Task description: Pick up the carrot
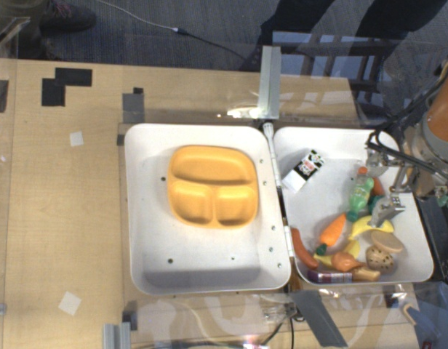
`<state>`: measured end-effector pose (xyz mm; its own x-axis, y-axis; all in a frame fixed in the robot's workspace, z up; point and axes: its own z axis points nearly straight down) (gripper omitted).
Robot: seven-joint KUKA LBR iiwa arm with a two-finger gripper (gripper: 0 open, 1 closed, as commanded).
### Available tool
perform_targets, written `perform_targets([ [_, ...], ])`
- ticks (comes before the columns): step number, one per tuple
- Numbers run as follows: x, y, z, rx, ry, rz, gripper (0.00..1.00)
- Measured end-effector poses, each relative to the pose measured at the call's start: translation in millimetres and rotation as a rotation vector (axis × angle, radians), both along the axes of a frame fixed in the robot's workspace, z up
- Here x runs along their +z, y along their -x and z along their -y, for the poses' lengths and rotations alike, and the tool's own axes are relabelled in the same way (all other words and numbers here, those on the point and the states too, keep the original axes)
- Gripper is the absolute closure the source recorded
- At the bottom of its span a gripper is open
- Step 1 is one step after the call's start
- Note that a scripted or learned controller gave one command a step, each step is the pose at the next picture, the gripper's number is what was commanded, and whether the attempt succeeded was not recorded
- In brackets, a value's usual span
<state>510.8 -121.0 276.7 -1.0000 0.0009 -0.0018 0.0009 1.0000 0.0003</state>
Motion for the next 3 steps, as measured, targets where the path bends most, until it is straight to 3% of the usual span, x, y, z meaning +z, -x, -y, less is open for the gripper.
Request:
perform_targets([
  [1, -163, -16, -4, -0.019, -0.003, -0.011, 0.00],
  [2, -187, 17, -32, -0.191, 0.002, 0.017, 0.00],
  [3, -188, 17, -33, -0.188, 0.004, 0.017, 0.00],
])
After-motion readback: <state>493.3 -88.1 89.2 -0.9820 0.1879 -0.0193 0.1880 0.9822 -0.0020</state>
